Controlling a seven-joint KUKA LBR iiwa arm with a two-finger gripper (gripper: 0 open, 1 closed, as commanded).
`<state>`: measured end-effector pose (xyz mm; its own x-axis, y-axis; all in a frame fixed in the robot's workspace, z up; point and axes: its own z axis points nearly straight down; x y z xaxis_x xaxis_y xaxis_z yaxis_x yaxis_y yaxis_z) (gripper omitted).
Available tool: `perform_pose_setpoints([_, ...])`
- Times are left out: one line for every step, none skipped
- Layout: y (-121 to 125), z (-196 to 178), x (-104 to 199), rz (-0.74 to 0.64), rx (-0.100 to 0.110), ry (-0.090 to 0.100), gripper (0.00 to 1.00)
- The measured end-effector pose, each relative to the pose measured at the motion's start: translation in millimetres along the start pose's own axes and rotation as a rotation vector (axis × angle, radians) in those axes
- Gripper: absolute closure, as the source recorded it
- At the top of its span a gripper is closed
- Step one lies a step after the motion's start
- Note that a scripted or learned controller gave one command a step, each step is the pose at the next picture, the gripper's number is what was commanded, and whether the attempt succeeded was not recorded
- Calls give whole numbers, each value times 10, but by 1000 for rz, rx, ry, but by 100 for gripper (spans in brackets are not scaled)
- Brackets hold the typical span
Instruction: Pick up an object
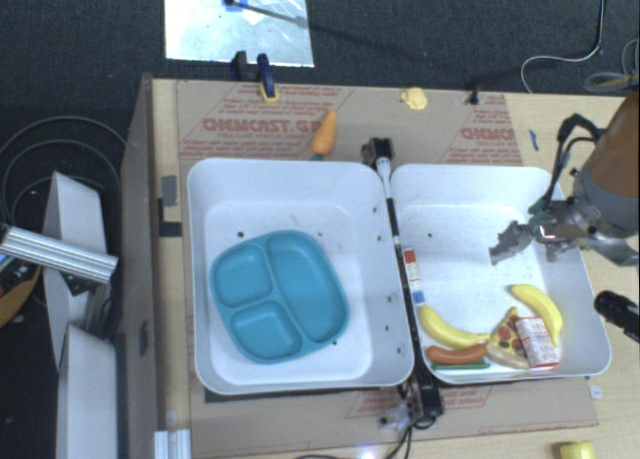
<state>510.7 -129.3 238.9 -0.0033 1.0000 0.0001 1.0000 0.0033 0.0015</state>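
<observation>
My gripper (pixel 512 242) hangs over the middle of the right bin (pixel 460 209), its grey fingers pointing left with nothing visible between them. Below it, along the bin's front edge, lie a curved banana (pixel 450 328), a second banana (pixel 540 307), a red sausage (pixel 455 354), a pizza slice (pixel 507 345) and a small red-and-white packet (pixel 538 340). These objects sit well in front of the gripper, apart from it.
The left bin (pixel 215 197) holds a blue divided plate (pixel 279 294). An orange carrot (pixel 324 133) and a small yellow piece (pixel 414 99) lie on the cardboard behind the bins. The arm's grey body (pixel 610 197) rises at the right edge.
</observation>
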Motion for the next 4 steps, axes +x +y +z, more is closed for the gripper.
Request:
perform_pose_setpoints([163,365,-358,4,2,-2,0])
perform_pose_setpoints([-154,687,-620,6,4,-1,0])
perform_pose_setpoints([-257,1092,-764,4,3,0,0])
perform_pose_setpoints([-245,1565,-743,3,1,0,0])
